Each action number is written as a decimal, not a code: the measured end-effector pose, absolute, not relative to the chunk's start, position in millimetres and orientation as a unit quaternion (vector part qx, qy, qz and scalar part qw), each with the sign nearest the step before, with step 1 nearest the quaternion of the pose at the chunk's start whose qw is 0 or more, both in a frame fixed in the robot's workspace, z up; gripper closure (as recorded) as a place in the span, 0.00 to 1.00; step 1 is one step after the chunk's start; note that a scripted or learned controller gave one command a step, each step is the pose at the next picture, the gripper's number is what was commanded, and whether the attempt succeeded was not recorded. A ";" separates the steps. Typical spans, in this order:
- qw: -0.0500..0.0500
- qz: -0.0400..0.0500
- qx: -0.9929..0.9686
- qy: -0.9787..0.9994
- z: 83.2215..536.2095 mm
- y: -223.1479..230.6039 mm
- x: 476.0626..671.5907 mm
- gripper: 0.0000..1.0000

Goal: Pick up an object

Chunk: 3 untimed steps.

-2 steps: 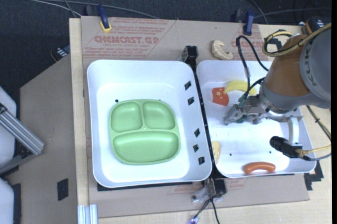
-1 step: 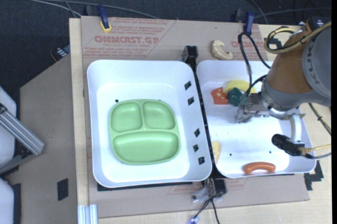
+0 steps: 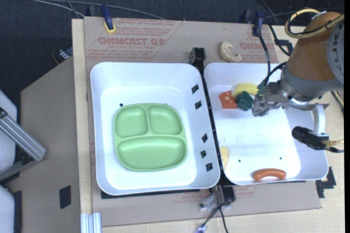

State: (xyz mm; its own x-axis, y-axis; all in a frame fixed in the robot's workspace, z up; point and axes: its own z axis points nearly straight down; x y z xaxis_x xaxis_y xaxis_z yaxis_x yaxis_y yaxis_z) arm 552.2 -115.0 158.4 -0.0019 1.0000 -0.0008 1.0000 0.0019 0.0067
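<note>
The robot's gripper, its state impossible to tell, hovered beside small toys near the right bin's far edge, apparently approaching a grasp needing descent.

1. Two bins sit side by side on the counter.
2. A divided plate lies in the left bin.
3. Three small toys cluster at the right bin's far left, with the pincer just beside them.
4. A sausage toy lies at its near edge.
5. A small lump rests on the counter behind the right bin.
</note>
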 end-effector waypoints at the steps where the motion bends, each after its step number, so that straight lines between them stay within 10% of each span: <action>1: 0.003 0.002 0.707 0.708 206.2 -115.0 553.7 1.00; 3: 0.000 0.001 0.705 0.709 213.2 -1.6 582.2 1.00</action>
State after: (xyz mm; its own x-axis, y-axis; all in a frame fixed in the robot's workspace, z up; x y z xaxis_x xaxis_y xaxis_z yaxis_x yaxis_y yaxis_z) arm 582.2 -1.6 213.2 -0.0067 1.0000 0.0022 1.0000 0.0067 0.0009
